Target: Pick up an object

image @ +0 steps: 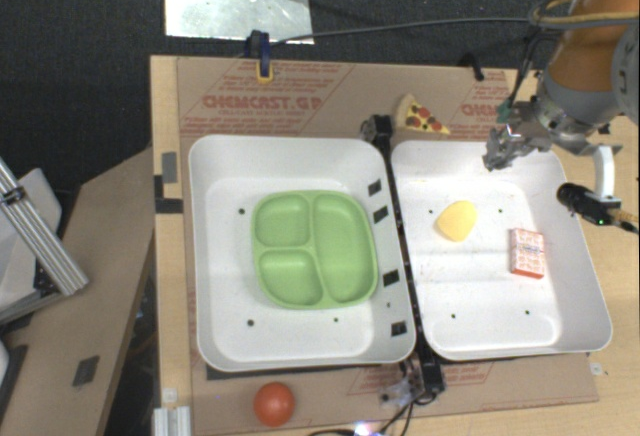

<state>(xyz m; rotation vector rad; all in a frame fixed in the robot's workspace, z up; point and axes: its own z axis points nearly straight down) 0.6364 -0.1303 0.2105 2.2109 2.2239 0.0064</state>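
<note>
Camera view: small box (527, 253) flat in right bin (560, 324), long axis near-vertical; end effector (497, 157) state unclear.

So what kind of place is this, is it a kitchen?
Probably not a kitchen, more likely a robot lab. A robot arm reaches over two white bins on a cardboard-covered bench, and the food looks like toys: a green divided plate, a yellow piece and a pizza slice.
</note>
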